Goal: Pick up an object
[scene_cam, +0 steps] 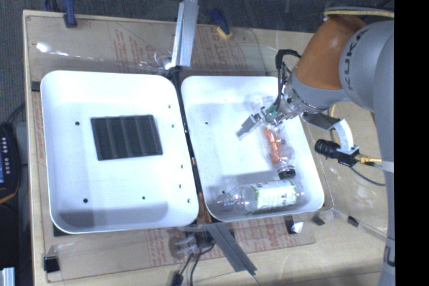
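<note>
I see a small clear plastic bottle with orange contents (274, 146) lying in the right-hand shallow white bin (214, 144), toward its right wall, with a larger clear plastic bottle with a white label (265, 197) on its side along the front wall. My grey arm with the orange band (335, 60) reaches in from the right, its tool (258, 120) low just above the small bottle; whether its fingers are spread I cannot tell. The bin's left half lies bare, and the left-hand white bin (67, 144) holds a dark ribbed rectangular pad (126, 137).
</note>
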Robot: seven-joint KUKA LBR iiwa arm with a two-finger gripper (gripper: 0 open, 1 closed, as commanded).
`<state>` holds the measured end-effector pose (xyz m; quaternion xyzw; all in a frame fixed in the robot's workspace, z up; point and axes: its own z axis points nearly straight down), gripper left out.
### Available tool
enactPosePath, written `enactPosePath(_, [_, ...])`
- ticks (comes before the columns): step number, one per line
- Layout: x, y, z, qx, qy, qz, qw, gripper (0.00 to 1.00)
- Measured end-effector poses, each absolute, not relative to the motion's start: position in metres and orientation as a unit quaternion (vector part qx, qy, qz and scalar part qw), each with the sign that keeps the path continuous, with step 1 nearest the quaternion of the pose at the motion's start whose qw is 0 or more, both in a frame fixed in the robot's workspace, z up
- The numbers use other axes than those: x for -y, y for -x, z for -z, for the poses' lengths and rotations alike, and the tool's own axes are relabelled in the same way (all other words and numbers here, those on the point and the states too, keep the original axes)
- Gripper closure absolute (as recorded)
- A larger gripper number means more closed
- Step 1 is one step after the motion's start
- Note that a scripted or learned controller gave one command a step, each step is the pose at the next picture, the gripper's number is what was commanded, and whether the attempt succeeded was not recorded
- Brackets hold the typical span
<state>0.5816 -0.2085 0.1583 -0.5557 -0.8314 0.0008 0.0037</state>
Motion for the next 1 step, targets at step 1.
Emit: enactPosePath(1, [0.2086, -0.5816, -0.1584, 0.831, 0.556, -0.0008, 0.004, 0.00])
